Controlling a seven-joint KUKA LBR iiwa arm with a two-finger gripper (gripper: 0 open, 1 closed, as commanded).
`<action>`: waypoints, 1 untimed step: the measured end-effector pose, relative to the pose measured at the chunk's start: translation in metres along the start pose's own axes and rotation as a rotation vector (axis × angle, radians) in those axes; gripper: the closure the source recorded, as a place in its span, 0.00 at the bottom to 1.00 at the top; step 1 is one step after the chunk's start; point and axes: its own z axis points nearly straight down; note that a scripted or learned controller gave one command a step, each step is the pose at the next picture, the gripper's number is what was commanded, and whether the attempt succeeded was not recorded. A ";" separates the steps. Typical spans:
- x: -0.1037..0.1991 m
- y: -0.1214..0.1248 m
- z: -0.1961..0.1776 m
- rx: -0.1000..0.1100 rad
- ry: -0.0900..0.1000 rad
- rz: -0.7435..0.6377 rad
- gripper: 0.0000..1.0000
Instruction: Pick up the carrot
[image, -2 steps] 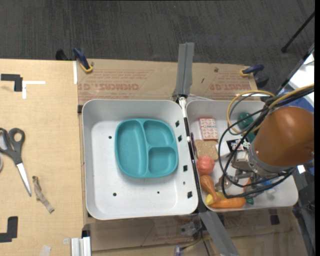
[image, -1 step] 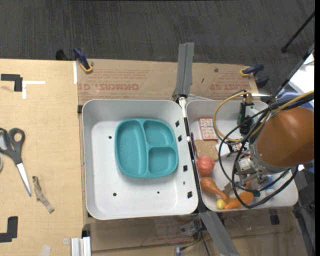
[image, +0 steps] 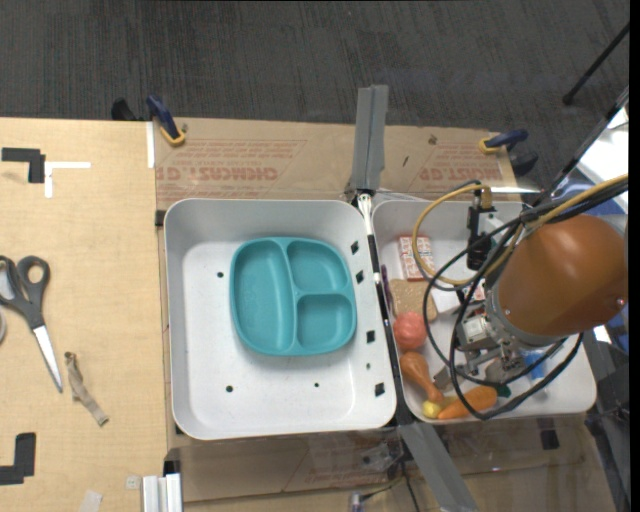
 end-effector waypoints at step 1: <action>0.041 0.003 -0.001 0.001 0.001 -0.039 0.00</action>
